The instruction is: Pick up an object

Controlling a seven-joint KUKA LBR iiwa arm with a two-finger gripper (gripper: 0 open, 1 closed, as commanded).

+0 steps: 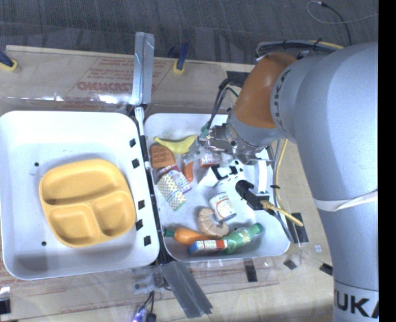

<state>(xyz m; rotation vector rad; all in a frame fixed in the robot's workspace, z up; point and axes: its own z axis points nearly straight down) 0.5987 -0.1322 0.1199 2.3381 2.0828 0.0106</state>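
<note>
In the left bin (23, 139): one yellow tray (84, 200) with three compartments, flat, near the middle and apart from the walls.

In the right bin (179, 124), listed from its left wall:
- Brown slab (161, 157), just beside the wall; kind not legible.
- Banana (173, 143), above the slab, its right end running under the gripper.
- Checked packet (173, 188), tilted, below the slab.
- Small orange piece (188, 172), between packet and gripper; too small to identify.
- Carrot (183, 234), by the near wall.
- Red bottle (208, 246), lying on its side, touching the carrot's right end.
- Pale ring-shaped item (210, 221), just above the red bottle.
- White jar (222, 205), tilted, its label unreadable.
- Green bottle (243, 236), on its side, beside the red bottle.

Gripper (211, 147): low over the bin's upper middle, right of the banana. Its tip is lost in clutter, so whether it is parted, closed or grasping cannot be told.

Arm (332, 126): covers the bin's upper right corner and is cut off at the right.
</note>
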